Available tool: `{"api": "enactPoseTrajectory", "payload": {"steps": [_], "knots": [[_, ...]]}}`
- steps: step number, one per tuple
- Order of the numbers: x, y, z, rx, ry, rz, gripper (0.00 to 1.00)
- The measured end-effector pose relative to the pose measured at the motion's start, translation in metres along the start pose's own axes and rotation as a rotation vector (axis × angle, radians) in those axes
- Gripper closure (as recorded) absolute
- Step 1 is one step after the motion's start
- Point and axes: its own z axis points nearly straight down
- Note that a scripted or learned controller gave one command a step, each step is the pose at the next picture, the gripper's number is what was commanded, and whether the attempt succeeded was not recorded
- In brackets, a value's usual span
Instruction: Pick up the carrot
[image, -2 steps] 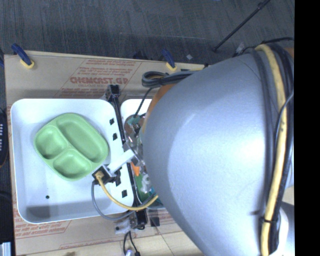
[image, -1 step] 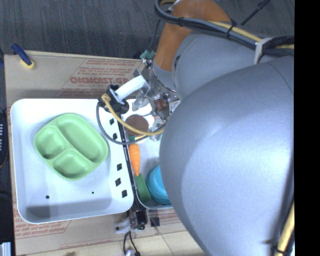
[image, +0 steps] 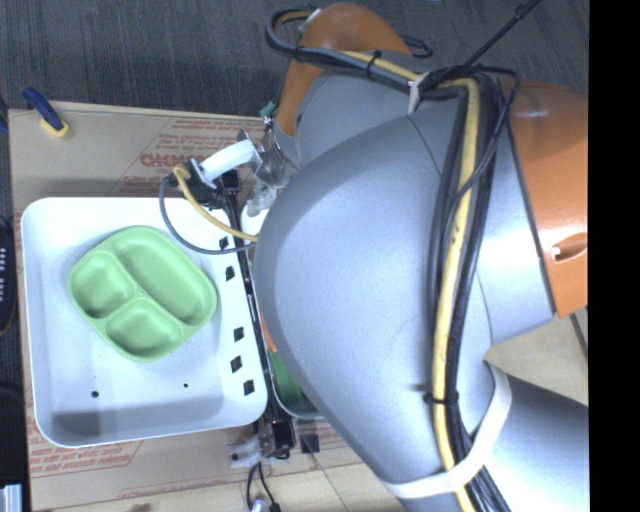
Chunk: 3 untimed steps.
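Observation:
The grey arm, with its orange band, looms large over the right bin and covers nearly all of it. At the arm's left edge, by the divider between the bins, a thin orange sliver peeks out; whether it is the carrot I cannot tell. Just below it shows a bit of something green. A white fitting with yellow and black cables sticks out from the arm near the bins' far edge.
The left white bin holds a light green divided plate near its middle. Brown cardboard lies under the bins. A blue and yellow object rests at the far left corner.

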Motion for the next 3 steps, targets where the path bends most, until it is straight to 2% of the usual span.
{"api": "enactPoseTrajectory", "payload": {"steps": [1,2,3], "knots": [[-0.097,-0.038,-0.035,0.005,0.008,-0.299,0.00],[-0.039,0.003,0.046,0.004,-0.003,-0.202,0.00],[-0.061,-0.030,0.085,-0.033,0.043,-0.261,0.00]]}}
